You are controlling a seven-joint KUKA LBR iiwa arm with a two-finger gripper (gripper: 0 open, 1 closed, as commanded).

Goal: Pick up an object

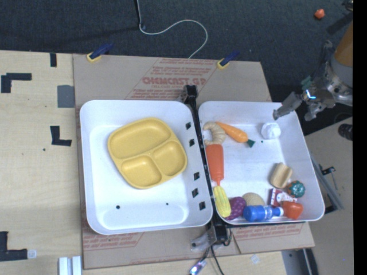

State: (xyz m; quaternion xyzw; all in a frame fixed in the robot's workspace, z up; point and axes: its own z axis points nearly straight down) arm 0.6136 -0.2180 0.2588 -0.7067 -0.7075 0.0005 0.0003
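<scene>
You see a white cable (172, 27) looping over dark carpet (69, 10), and blue-and-yellow clamps (100, 51) pinning the cardboard sheet (166, 79).

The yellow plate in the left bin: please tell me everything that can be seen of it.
The yellow plate looks like smooth plastic, rounded at the corners, with three hollow sections: one large toward the far side, two smaller toward the near side. It lies flat, right side up, turned at a slant, near the middle of the left bin. Nothing lies in it, and only the bin floor touches it.
</scene>
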